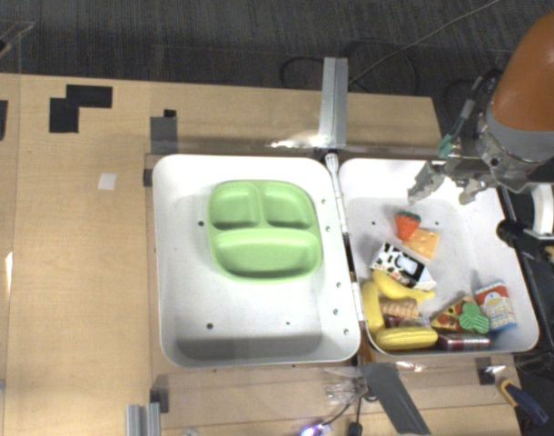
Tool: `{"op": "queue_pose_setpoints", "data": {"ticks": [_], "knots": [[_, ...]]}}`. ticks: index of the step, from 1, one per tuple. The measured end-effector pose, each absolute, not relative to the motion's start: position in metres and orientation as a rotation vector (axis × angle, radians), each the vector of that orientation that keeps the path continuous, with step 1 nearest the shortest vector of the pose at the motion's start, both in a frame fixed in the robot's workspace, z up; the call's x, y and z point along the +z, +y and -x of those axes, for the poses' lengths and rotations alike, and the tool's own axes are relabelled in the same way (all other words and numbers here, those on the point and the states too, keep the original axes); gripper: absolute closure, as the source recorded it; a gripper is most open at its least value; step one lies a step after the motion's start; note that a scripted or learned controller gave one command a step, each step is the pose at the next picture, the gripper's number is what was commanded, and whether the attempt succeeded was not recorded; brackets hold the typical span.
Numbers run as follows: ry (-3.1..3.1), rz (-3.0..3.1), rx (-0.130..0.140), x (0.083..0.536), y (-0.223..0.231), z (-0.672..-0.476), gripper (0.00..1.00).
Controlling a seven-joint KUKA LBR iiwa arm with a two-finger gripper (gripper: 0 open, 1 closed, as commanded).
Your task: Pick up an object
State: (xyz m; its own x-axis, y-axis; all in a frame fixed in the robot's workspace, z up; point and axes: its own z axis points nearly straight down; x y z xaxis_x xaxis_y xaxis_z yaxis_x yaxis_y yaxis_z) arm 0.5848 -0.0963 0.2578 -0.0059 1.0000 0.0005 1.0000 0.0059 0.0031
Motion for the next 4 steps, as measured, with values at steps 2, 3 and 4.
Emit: {"op": "queue_pose_setpoints", "data": {"ticks": [2, 3, 4], "knots": [[2.365, -2.053, 0.012, 0.12, -0.131, -0.59, 1.0], [2.366, -2.053, 0.012, 0.12, -0.131, -0.59, 0.0], [2.152, -2.283, 0.006, 0.196, -0.143, -0.579, 0.0]]}}
